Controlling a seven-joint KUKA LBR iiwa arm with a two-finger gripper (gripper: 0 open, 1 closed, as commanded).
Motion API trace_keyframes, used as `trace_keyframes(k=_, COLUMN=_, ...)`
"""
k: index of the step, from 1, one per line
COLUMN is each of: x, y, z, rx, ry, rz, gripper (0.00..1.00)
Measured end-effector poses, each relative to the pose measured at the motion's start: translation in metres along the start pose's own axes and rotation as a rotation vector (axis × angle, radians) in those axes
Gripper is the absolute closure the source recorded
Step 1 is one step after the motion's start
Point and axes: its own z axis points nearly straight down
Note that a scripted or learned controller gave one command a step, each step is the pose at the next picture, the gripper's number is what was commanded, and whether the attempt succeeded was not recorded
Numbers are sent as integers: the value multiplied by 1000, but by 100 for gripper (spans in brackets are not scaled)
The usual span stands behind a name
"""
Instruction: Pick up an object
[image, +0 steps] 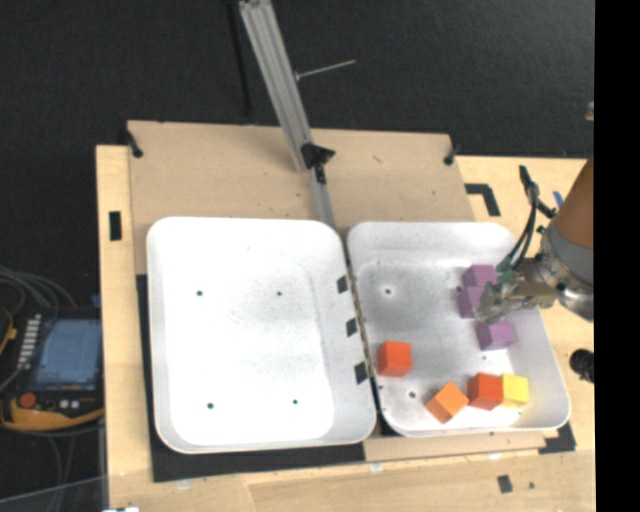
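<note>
Camera view: gripper (497, 296) is seen low in the right bin (420, 250), among purple blocks (upper block (476, 285), lower block (497, 334)). Finger spacing cannot be told. Orange cube (396, 358) is placed near the bin's left wall; orange (448, 401), red (485, 390) and yellow (515, 389) cubes are clustered at its front edge.

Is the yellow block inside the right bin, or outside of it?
Inside: the yellow block rests on the right bin floor, near its front-right corner, touching a red block.
</note>
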Motion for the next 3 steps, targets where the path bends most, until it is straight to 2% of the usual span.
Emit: trace_keyframes(k=3, x=157, y=2, z=19, rx=6, ry=2, rz=-1, gripper=100)
